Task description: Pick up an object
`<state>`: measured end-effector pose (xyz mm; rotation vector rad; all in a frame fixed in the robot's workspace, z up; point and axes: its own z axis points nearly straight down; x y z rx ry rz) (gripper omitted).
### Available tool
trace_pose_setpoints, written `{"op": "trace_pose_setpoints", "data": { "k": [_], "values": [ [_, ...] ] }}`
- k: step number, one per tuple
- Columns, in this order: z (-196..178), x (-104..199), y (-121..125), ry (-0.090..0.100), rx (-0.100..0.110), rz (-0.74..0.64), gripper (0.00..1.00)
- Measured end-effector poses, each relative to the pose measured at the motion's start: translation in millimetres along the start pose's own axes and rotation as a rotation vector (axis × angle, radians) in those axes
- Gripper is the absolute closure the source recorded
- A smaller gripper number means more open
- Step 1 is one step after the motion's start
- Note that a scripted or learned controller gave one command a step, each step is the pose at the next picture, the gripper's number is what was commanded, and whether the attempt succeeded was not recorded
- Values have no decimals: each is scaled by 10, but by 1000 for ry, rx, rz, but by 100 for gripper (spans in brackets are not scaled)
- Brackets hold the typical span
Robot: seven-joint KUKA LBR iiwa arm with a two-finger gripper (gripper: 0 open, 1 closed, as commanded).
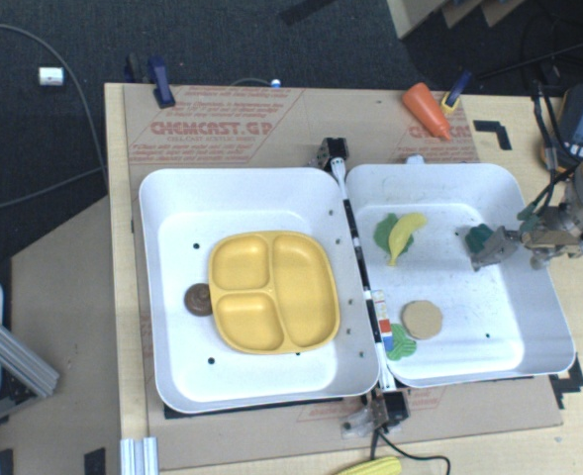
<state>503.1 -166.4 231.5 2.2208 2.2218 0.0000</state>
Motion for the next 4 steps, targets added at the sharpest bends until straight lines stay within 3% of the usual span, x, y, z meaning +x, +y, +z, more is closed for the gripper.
{"op": "trace_pose_setpoints", "data": {
  "k": [1,2,3,4],
  "values": [
    [1179,664,646,2,3,-1,0],
    [1470,642,1208,0,-1,0,0],
    [1358,644,1219,-1,-5,-1,100],
    [459,1441,1304,1,-2,-1,100]
  ]
}}
